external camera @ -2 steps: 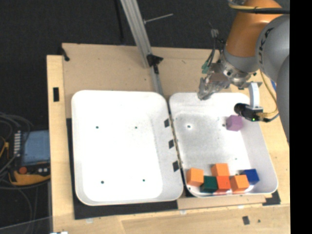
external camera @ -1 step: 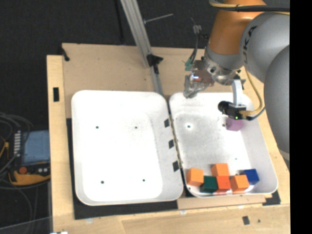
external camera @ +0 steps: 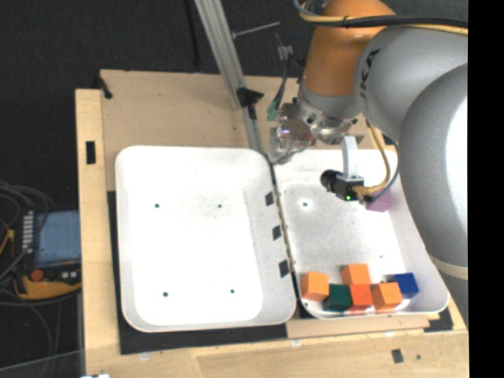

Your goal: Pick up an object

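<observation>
— What is lying in the right bin [external camera: 335,235]?
— Small cubes are sitting bunched at its near edge: four orange blocks [external camera: 316,283], one green block [external camera: 339,297] and one blue block [external camera: 406,283]. One purple piece [external camera: 381,203] is lying by the right wall.
— And the gripper [external camera: 285,142]?
— It is hovering at the far left corner, well apart from them all. I cannot tell whether it is gripping anything.

A pale wooden table [external camera: 157,109] is recorded, bearing two shallow white bins side by side, their rims meeting along the middle. The left bin [external camera: 197,235] is set toward the table's left edge, and the right bin [external camera: 339,227] toward its right edge. A black mat [external camera: 113,250] is noted beneath them.
</observation>
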Controlling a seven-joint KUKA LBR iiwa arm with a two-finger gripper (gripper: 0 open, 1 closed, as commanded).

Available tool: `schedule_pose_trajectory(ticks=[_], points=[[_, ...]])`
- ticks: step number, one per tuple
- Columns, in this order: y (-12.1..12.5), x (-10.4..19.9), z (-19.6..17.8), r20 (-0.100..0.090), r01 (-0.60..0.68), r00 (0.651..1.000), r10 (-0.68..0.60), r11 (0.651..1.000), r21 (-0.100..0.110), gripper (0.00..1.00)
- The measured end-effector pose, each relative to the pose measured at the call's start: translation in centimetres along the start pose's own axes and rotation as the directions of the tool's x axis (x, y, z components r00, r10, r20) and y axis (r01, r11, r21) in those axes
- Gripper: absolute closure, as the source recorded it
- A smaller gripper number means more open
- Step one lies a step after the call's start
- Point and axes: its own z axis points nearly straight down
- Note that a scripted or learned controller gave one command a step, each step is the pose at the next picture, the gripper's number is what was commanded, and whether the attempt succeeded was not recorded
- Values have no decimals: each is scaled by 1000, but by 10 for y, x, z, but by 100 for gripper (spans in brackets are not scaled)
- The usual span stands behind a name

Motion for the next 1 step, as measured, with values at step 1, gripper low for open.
schedule_pose_trajectory(ticks=[1], points=[[-11, 50, -14, -2, 1, 1000, -1, 1000, -2, 100]])
